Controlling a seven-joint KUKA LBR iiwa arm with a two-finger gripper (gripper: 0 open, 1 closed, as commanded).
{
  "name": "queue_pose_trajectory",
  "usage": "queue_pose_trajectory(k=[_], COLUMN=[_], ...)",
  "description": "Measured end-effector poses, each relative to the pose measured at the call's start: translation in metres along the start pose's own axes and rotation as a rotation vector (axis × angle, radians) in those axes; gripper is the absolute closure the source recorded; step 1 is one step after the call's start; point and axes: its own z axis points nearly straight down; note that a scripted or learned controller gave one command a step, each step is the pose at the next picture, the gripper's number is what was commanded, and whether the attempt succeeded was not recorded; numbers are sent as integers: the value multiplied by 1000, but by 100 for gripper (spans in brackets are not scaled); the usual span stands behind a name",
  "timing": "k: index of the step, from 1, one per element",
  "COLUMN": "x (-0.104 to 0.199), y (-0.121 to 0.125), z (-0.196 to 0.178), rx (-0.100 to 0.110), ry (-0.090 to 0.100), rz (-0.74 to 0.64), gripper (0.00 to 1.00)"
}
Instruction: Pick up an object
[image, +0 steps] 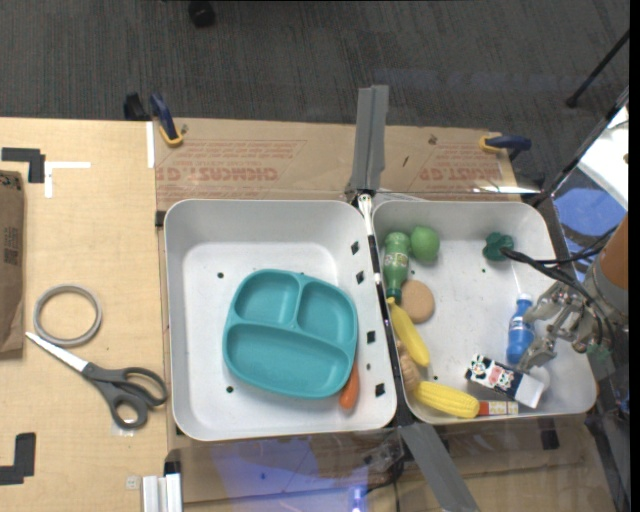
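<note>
Objects for the picking lie heaped in the right bin, and the nearest to the gripper is a small blue bottle, standing at about four o'clock in that bin. The arm reaches in from three o'clock, its wrist low over the bin's right wall. The metal fingers point toward nine o'clock and are spread apart, just beside the blue bottle, with nothing seen between them. A black cable loops from the arm across the bin's upper right.

Counted in the right bin: one green bottle and one green ball at eleven o'clock; one dark green toy at one o'clock; one tan round piece near the left wall; two yellow pieces, a banana along the divider and a corn cob at six o'clock; one black-and-white patterned box at five o'clock, with a small white block beside it.

The left bin holds one teal divided plate at its centre and one orange carrot-like piece touching the plate's rim at five o'clock.

On the bench at nine o'clock lie one pair of scissors and one roll of tape. Two clamps grip the cardboard at twelve o'clock.
</note>
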Motion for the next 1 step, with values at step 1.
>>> queue_pose_trajectory(k=[1], x=[0], y=[-3], z=[18], rx=[-2], ry=[-28], rz=[12], gripper=[0])
